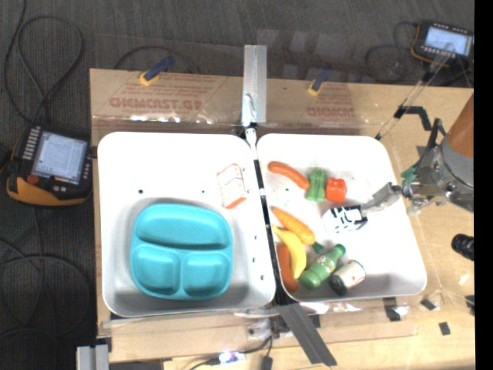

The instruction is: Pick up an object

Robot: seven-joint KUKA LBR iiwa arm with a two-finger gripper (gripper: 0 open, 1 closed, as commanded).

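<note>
The right bin (401, 247) holds several toy foods: an orange-red sausage (286, 174), a green pepper (316, 184) beside a red piece (336, 190), a black-and-white patterned item (348, 218), a carrot (294, 221), a banana (293, 249), a green bottle (321, 264) and a small dark jar (348, 275). My gripper (383, 196) reaches in from the right and hangs over the bin's right side, just up and right of the black-and-white item. Nothing shows in its grasp.
In the left bin (123, 168) lie a teal divided plate (182, 249) and a small white-and-orange carton (231, 186). A metal post (254, 75) stands behind the seam between the bins. Control pendants sit off the bench at the left (50, 160) and top right (443, 41).
</note>
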